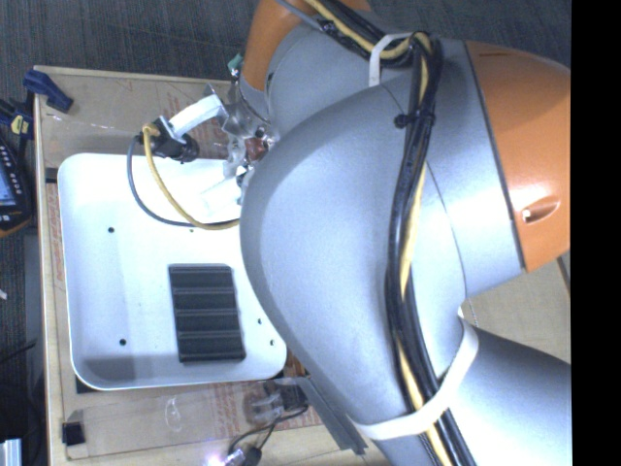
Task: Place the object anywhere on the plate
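The grey arm point(359, 260) is closest to the camera and covers most of the right and middle of the view; a black and yellow cable bundle point(412, 212) runs along its length, held by white ties, and the orange band point(524, 153) shows at the right. Past the arm's bulk the wrist reaches toward the upper middle, where the gripper point(238, 158) sits over the far rim of the white bin point(87, 260); how far open it is cannot be told, nor whether it has hold of anything, since the arm hides much of it. A thin yellow cable point(160, 187) and a black one loop out from the wrist over the bin's far end.

Lower down, on the bin's floor, a black ribbed rectangular block point(206, 312) lies flat near the bin's near wall, well apart from the gripper; nothing touches it. The bin rests on a wooden bench point(116, 100); a blue clamp point(47, 87) sits at the bench's far left corner.
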Action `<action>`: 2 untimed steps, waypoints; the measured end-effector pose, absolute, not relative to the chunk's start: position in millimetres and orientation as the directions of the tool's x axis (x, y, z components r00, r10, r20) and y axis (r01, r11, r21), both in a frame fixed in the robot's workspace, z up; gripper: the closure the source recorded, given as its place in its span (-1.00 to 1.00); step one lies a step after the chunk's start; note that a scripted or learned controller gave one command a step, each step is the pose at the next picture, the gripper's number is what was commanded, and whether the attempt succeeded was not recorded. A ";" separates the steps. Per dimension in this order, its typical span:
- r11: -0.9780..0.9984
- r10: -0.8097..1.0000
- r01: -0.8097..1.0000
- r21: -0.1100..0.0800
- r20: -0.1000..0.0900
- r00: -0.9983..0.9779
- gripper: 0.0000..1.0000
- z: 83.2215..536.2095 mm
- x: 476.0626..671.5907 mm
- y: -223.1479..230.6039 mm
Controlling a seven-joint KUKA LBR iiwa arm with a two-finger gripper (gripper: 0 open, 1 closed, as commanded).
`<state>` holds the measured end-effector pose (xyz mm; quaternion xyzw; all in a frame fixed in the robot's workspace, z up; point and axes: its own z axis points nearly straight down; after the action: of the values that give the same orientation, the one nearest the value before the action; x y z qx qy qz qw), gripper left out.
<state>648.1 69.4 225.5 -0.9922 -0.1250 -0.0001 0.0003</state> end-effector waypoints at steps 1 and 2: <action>-0.938 0.346 0.346 0.001 0.001 0.938 1.00 378.9 605.3 69.6; -0.943 0.333 0.333 -0.001 -0.008 0.943 1.00 235.4 558.1 116.8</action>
<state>558.1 116.8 235.4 -0.9856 -0.1689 0.0042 0.0000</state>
